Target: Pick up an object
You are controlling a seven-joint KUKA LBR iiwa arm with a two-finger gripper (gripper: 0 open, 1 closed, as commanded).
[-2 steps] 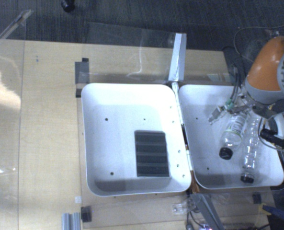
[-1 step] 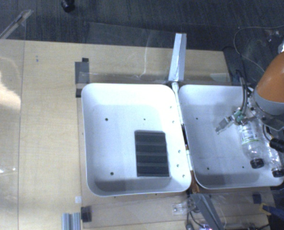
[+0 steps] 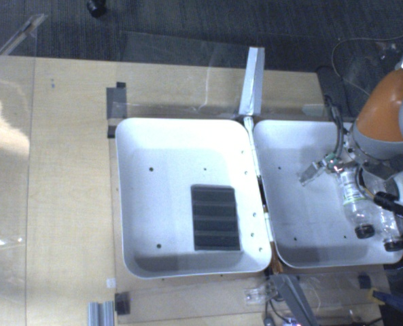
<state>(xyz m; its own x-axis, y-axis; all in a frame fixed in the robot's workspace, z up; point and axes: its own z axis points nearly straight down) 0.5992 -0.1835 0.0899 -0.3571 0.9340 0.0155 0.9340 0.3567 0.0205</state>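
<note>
The wooden bench carries two shallow white bins that stand side by side and touch along their inner rims. In the left bin a dark ribbed rectangular block lies flat on the floor, nearer to the front rim and the right wall than to the far left corner. The right bin holds a clear plastic bottle with a dark cap; the bottle lies on its side near the right wall, and its cap end points toward the front right corner of that bin. The grey arm with the orange band comes in from the right and hangs over the far right part of the right bin. The gripper is below the band, over the middle of the right bin, just beside the upper end of the bottle. Small metal parts and wires are visible there, but the picture is too blurred at this place, so I cannot tell if the pincer is released or clenched, and I cannot tell if it touches the bottle. A grey metal bar stands at the far edge of the bench, where the two bins meet.
</note>
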